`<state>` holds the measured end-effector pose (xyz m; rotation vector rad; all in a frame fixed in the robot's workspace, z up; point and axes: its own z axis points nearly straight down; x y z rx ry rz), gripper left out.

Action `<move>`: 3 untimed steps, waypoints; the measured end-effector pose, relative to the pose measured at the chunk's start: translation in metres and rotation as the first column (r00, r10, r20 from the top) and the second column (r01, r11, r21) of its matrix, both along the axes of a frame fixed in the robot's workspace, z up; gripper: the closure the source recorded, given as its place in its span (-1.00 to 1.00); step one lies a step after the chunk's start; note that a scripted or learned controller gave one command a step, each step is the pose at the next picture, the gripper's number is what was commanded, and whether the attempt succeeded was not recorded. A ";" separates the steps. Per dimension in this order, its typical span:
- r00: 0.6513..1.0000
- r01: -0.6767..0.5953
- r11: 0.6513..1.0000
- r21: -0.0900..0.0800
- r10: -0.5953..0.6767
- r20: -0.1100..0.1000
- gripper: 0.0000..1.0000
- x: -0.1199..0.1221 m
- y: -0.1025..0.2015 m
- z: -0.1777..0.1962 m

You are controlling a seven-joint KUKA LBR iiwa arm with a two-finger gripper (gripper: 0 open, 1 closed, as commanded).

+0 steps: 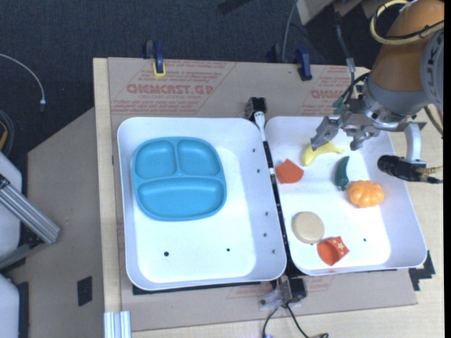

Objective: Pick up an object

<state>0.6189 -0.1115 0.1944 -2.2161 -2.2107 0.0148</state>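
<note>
A: While you log this frame, note the jaws (340, 134) first: the two fingers stand apart, one at the left over the yellow banana (317, 153), the other at the right over bare bin floor. Nothing sits between them.

B: Where does the banana lie?

A: You will find it in the right bin (402, 248), in the far left part, just below the left finger. Its long axis runs on a slant, lower end toward the divide between the bins, upper end toward the wrist. The curve bows upward in the camera view. Whether the finger touches it, you cannot tell.

B: Other contents of that bin?

A: Record an orange wedge (289, 171) just left of and below the banana, a dark green piece (342, 172) to its right with long axis roughly near to far, an orange pumpkin (366, 193) next to that, a tan round disc (308, 227) nearer, and a red piece (332, 250) at the near edge, just beside the disc.

B: Left bin?

A: Enter a blue divided plate (180, 178) in the left bin (204, 259), far half. Both bins sit on the worktop (106, 189).
</note>
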 end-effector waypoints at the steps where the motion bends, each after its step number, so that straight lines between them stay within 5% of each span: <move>1: 1.000 -0.003 1.000 -0.002 0.003 0.014 -1.00 0.003 0.000 0.008; 3: 1.000 -0.001 1.000 0.001 0.001 0.018 -1.00 0.009 0.007 -0.097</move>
